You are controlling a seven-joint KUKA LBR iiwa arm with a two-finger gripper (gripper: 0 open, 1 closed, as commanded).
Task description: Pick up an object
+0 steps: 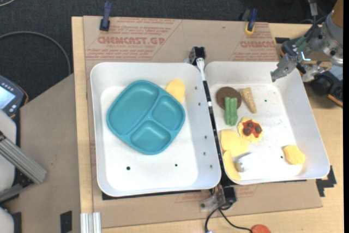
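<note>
Cardboard-topped bench (pixel 163 35), two white bins side by side; the right bin (pixel 313 133) has the toy food, like the green pod (pixel 232 111) and the pizza slice (pixel 250 129). The gripper (pixel 286 67) hangs over that bin's far right corner, holding nothing; can't tell if it's spread or clenched. Looks like approach stage, so next it needs to pick a target, swing in over it and drop down.

From my screen, my arm (pixel 334 35) enters at about three o'clock, and what I see of it is mostly the wrist end: grey and silvery metal, rounded like a stack of short cylinders, with a tan or orange patch at the very edge. Dark cables loop under it toward four o'clock. The gripper (pixel 283 67) is a cluster of grey angular parts with a small blue-green spot on it.
</note>
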